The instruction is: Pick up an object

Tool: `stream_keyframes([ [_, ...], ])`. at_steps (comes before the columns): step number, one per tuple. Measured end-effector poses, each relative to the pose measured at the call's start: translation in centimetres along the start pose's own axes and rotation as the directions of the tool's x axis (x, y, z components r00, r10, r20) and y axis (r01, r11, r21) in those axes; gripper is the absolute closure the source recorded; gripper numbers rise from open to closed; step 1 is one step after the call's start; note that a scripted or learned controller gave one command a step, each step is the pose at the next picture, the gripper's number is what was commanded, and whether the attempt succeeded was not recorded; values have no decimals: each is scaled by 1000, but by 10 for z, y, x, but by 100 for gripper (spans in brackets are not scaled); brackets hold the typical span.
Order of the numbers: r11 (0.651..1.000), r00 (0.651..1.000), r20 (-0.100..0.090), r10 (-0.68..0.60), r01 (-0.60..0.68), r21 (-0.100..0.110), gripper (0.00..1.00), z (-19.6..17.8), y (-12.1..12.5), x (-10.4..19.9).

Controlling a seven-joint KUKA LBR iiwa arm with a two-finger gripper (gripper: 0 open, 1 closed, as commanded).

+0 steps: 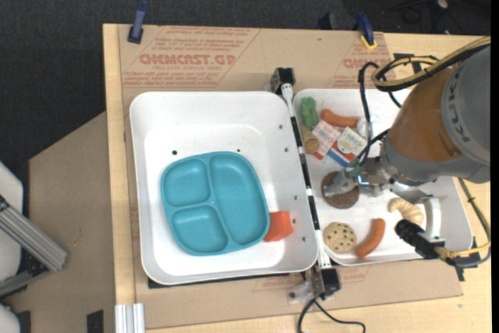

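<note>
The right bin [460, 234] holds several food toys. Among them are a brown round patty [338, 193], a chocolate-chip cookie [339, 235], an orange sausage [369, 238] and a tan peanut-shaped piece [404, 207]. Farther back lie a second sausage [339, 118], a green piece [310, 114] and small packets [341, 141]. The arm's grey and orange body covers the bin's right half. My gripper [355, 177] hangs low at the patty's upper right edge, and I cannot make out anything held in it.
The left bin [203, 121] carries a blue divided plate [214, 202] and a small orange block [279, 226] by its right wall. A black clamp [282, 79] sits where the bins meet. Cables [398, 74] loop behind the arm.
</note>
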State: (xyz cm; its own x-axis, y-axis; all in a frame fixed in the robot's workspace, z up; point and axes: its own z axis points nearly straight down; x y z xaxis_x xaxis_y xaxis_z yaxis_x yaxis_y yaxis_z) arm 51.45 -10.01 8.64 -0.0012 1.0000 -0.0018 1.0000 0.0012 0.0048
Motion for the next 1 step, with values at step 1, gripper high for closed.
stream_keyframes([
  [1,1000,1000,-1,-1,1,-1,0,0,36,-2],
])
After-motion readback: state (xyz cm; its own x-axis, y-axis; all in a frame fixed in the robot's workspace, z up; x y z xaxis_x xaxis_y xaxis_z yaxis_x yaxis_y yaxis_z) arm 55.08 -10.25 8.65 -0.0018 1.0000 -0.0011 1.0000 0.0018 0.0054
